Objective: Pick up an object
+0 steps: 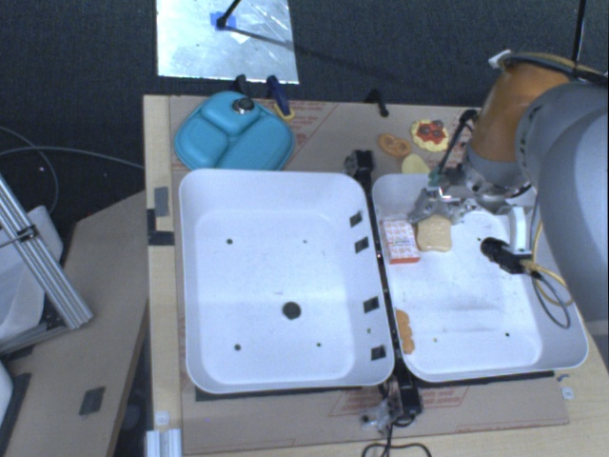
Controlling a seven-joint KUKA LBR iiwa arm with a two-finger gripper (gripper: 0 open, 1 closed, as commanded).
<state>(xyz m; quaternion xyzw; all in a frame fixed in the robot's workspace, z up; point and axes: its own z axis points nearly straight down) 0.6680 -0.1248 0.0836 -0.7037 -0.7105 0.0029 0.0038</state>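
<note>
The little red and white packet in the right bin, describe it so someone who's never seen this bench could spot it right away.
Find the right bin of the two white ones. Near its upper left corner, against the divider, lies a small flat packet, white with red print. Its squared shape and red marking set it apart from the plain tan slice beside it, under the gripper.

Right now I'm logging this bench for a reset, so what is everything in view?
Bins: 2, white, side by side; left bin, right bin.
Small box: 1, white and red, right bin, by the divider.
Bread-like piece: 1, tan, right bin, beside the box.
Cookie-like piece: 1, orange-brown, right bin's left edge.
Divided tray: 1, blue, behind the left bin.
Toy food pieces: 3, yellow, orange, red, behind the right bin.
Foil sheet: 1, silver, on the floor.
Arm: 1, grey and orange, right.
Hand: 1, metal, over the bread-like piece.
</note>
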